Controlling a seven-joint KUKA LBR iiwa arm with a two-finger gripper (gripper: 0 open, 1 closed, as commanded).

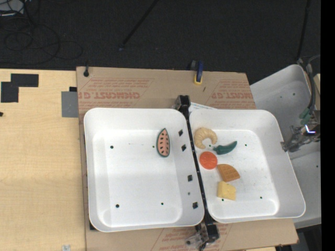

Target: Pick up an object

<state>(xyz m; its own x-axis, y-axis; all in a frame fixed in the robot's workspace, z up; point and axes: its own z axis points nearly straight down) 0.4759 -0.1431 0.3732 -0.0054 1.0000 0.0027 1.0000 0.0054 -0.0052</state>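
1. Camera view, bins: two shallow white bins sit side by side on a cardboard sheet (157, 88). The left bin (99, 203) holds one watermelon slice (164, 142), lying flat near the divider.
2. Camera view, right bin (282, 197): five small items cluster along its left side. From top to bottom: croissant (206, 136), green pepper (226, 148), red tomato (208, 160), brown bread piece (228, 172), yellow cheese wedge (227, 191).
3. Camera view, arm: the gripper (296, 140) appears at the right edge, just outside the right bin, well apart from every item. Whether its jaws are spread or pressed together cannot be told (the region is small and cluttered).
4. Handling judgement: the items look like light, rigid toy food, probably smooth and liable to slip.
5. Recommended target: the cheese wedge (flat opposing faces, clear space to its right and below). Grasp across the two straight sides. The tomato would likely roll out of the fingers.
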